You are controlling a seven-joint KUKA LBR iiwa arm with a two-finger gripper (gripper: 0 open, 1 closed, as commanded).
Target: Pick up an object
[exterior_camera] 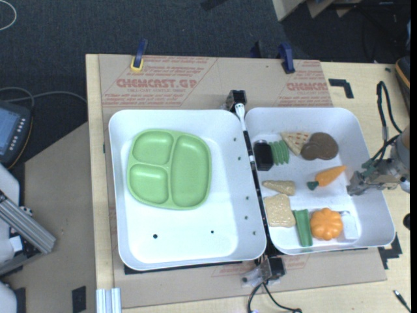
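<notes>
The right bin (365,132) holds several toy foods. An orange carrot (329,175) lies near its middle, with a brown patty (320,147) and a tan waffle wedge (296,141) behind it. An orange pumpkin (326,223) sits at the front beside a green stick (303,227) and a pale bread slice (279,210). A tan wedge (279,187) and a black-and-green piece (270,154) lie toward the left wall. My gripper (366,181) hangs low at the bin's right side, just right of the carrot, with nothing seen in it.
The left bin (124,207) carries a green divided plate (171,169). Both bins rest on a cardboard sheet (163,77) held by clamps at the back. Cables run along the right edge of the bench.
</notes>
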